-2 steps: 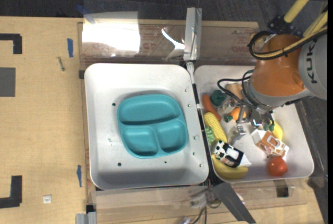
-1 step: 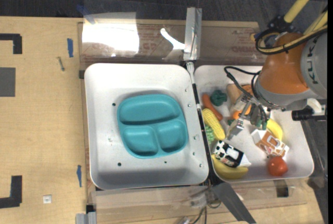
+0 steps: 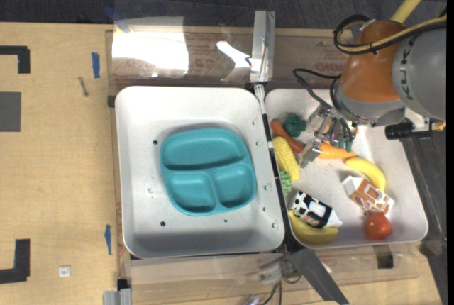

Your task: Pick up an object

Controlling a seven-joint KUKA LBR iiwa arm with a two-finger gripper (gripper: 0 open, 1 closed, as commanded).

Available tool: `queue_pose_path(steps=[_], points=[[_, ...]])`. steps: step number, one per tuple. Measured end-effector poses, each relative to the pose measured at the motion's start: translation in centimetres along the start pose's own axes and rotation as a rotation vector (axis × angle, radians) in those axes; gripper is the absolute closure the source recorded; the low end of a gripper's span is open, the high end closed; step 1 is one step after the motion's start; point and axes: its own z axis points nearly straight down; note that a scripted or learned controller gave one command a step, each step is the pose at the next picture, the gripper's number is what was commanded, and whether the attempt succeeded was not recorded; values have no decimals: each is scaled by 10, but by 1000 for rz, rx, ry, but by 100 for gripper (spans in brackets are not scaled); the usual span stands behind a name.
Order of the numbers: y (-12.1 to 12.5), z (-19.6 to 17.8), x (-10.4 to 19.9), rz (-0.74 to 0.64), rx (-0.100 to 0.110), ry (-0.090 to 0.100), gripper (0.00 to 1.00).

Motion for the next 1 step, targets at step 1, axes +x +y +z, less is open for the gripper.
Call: queue_pose_path(steps=[1], points=[[1,-10,0,-2,0,0,100]])
